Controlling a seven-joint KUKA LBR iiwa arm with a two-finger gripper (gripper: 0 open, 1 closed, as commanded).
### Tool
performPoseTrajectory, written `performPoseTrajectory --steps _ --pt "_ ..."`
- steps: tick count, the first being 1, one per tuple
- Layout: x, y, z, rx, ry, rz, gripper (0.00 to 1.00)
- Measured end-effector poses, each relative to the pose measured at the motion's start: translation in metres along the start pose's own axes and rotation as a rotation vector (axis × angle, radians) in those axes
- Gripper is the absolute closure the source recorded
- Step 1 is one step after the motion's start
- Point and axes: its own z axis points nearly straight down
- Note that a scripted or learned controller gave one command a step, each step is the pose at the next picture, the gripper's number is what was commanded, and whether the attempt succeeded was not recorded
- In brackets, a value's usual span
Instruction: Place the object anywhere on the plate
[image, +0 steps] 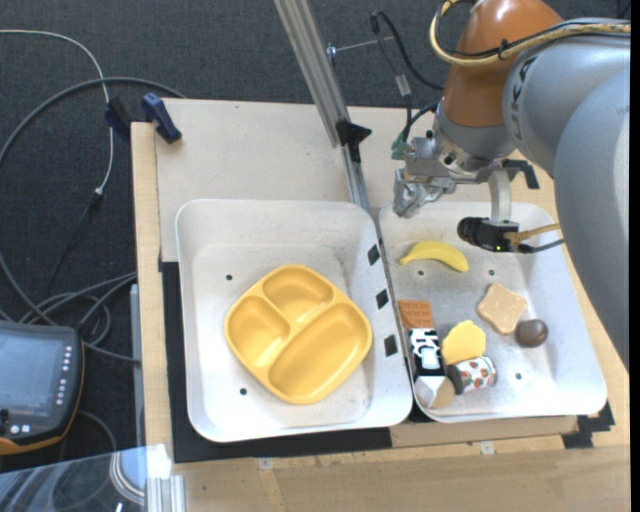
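A yellow divided plate (298, 332) lies in the left bin (200, 250) with nothing on it. In the right bin (570, 340) are a banana (435, 255), a tan bread slice (502, 307), a brown ball (531, 332), an orange cracker (416, 313), a yellow wedge (463, 342), a small red-dotted can (472, 375) and a black-and-white item (427, 350). My gripper (412, 198) hangs over the far left corner of the right bin, just beyond the banana and apart from it. Nothing shows hanging from it.
A slanted metal rail (340, 130) runs down to the divider between the bins. A black part on a cable (485, 233) sits right of the banana. Cables and a teach pendant (35, 385) lie off the bench at left.
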Motion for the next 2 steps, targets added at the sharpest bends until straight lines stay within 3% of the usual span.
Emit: performPoseTrajectory --steps 1,2 --pt "0.038 -0.024 0.013 0.01 0.003 -0.001 1.0" --pt "0.1 -0.061 0.002 0.009 0.006 -0.004 1.0"
